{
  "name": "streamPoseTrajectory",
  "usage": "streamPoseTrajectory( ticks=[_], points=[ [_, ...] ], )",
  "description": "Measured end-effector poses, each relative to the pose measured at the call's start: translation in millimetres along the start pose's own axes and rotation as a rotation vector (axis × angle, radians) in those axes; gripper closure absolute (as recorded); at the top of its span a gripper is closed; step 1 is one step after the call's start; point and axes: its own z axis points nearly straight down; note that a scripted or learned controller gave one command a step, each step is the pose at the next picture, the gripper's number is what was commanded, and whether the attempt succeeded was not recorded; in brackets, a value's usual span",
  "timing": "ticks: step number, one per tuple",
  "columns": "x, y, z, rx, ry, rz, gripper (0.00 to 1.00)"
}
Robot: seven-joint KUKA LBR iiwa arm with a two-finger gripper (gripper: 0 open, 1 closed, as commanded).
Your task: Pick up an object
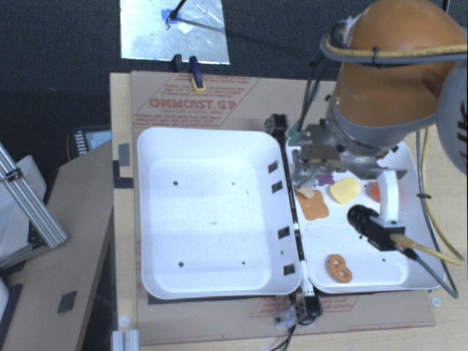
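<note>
Dark carpet all round, and off to the left an aluminium rail leans in by a lower board. Up top there's a crinkly silver sheet, with a blue-and-yellow clamp just below it. It pinches the far edge of a cardboard sheet that covers the table.

Printed on the cardboard in red is "CHEMCAST GP". There's smaller print above it and more along the near edge, but I can't make any of that out.

The left bin sits on the cardboard, and a row of black clips joins it to the right bin.

All the goodies are in the right bin. There's a flat orange piece close to the dividing wall, its long axis running diagonally from far-left to near-right. A small pretzel near the front wall lies on roughly the same slant. There's also a pale yellow lump, which is rounder, so it doesn't really point anywhere. A bit of red peeks out just right of it.

The tool hangs low over the far-left part of that bin, just beyond the orange piece, with something purple right by it. Honestly can't tell if it's clenched or released, or if it's grasping anything, since the arm blocks the view.
</note>
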Motion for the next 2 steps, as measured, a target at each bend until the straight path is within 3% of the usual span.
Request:
streamPoseTrajectory(
  ticks=[1, 2],
  points=[
    [30.6, 4.3, -130.8, -0.032, 0.009, -0.01, 1.0],
    [64.4, 59.4, -69.2, -0.014, 0.003, -0.01, 1.0]
  ],
)
